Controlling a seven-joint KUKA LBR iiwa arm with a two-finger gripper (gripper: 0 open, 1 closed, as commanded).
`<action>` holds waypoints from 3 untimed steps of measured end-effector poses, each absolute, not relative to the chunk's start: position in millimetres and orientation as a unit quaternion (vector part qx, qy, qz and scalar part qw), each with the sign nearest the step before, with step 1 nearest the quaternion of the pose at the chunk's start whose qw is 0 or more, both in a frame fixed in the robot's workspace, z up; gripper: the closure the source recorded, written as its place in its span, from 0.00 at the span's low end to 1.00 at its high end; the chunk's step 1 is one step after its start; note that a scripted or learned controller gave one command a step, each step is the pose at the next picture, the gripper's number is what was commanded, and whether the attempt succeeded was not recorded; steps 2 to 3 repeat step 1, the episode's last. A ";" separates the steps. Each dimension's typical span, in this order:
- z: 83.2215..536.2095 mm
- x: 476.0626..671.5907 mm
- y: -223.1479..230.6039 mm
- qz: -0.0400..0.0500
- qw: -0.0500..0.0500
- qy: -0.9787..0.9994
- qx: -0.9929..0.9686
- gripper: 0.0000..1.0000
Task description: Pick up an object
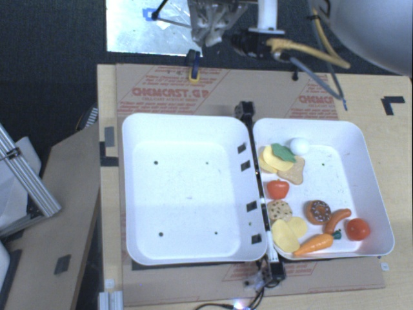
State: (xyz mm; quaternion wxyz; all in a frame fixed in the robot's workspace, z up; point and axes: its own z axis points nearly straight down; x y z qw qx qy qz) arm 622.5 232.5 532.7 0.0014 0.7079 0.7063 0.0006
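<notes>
Toy food [303, 199]: a small heap of plastic pieces in many colours, all lying in the right bin, well apart from the claw, lower and to the right of it in the view.
Bench [168, 89]: brown board with red print, directly under the claw and reaching toward the camera.
Left bin [174, 123]: white and shallow, below the claw, nearer to the camera.
Right bin [369, 173]: white, touching the left bin, below and to the right of the claw.
Arm [361, 11]: grey, coming in from the right of the claw.
Claw [208, 37]: hangs over the far edge of the bench; I cannot tell if it is wide or narrow.
Carrot [316, 243]: orange with a green end, the piece farthest from the claw.
Yellow slices [271, 160]: a green leaf on top, the pieces closest to the claw.
Donut [317, 211]: brown ring, between the slices and the carrot.
Tomato [278, 189]: red, just below the slices.
Egg [299, 146]: white, round, right of the slices.
</notes>
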 end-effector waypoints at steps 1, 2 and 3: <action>534.1 669.8 233.0 0.001 0.001 0.707 0.707 1.00; 534.1 669.8 233.0 0.001 0.001 0.707 0.707 1.00; 534.1 669.8 233.0 0.001 0.001 0.707 0.707 1.00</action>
